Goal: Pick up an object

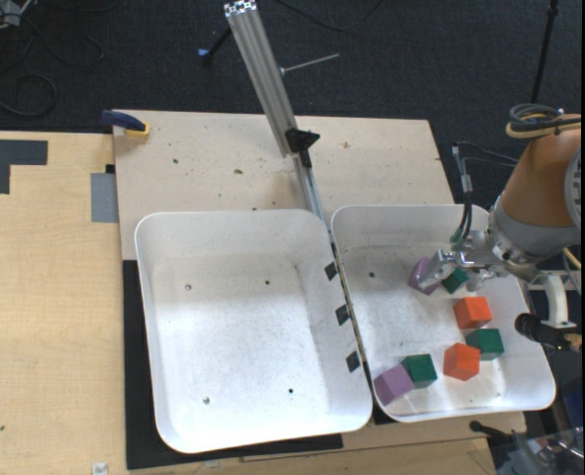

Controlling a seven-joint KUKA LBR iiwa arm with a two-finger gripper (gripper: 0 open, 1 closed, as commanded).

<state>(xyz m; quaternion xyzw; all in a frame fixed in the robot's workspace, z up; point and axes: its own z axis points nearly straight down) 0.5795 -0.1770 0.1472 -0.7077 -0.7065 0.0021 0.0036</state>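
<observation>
My gripper (451,264) reaches into the upper middle of the right bin (401,228) from the right, low over the blocks. A purple block (424,274) lies just to its left, touching or nearly touching it. A dark green block (457,281) sits right under it, partly hidden. Further forward lie an orange block (472,312), a green block (487,342), a second orange block (461,361), another green block (421,368) and a purple block (393,382) by the front rim.
The left bin (163,265) stands alongside, split from the right one by a ridge with black clips (341,315). A slanted aluminium rail (267,87) rises behind the bins. A blue and yellow clamp (126,123) lies at the bench's far left corner.
</observation>
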